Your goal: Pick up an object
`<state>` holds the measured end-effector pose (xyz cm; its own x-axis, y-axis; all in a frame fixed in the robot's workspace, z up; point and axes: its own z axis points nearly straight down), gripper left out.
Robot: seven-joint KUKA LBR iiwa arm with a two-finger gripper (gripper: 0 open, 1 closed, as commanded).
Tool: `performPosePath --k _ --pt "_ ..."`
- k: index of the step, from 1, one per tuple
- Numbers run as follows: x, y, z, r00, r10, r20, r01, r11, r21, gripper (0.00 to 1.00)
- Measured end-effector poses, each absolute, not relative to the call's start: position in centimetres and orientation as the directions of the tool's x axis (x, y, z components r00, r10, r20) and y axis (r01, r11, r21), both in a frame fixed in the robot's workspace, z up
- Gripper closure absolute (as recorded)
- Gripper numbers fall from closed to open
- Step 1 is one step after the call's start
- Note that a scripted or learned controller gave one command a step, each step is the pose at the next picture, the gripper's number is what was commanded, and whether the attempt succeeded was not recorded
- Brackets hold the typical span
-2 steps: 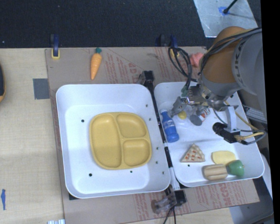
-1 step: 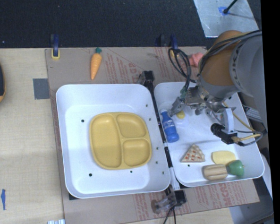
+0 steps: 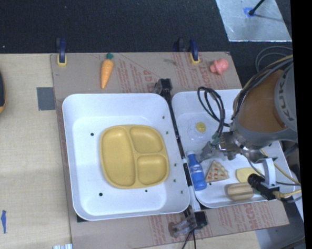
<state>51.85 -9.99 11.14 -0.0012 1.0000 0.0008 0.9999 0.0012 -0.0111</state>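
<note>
In the right white bin point(image 3: 203, 200), at six o'clock, one tan bread roll point(image 3: 239, 191) lay beside one blue bottle point(image 3: 195, 171), one pizza-slice toy point(image 3: 217, 171) and one yellow piece point(image 3: 245, 174). The gripper point(image 3: 216, 145) hovered above; whether its fingers were open, I could not tell. At nine o'clock, one yellow divided plate point(image 3: 133, 155) sat in the left bin point(image 3: 79, 113). Farthest, one carrot point(image 3: 106, 70) and one pink toy point(image 3: 219, 66) lay on the counter point(image 3: 22, 171).

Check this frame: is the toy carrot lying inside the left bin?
No. The toy carrot lies on the brown mat above the left bin, outside its rim.

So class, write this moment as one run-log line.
arm: over right bin | gripper: above pizza slice toy | blue bottle: at bin's left wall | yellow tray: left bin
</note>
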Motion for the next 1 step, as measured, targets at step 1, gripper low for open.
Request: performPosePath --k 1 --pt "63.44 -11.9 9.19 -0.006 1.0 -0.003 1.0 0.006 0.005 0.0"
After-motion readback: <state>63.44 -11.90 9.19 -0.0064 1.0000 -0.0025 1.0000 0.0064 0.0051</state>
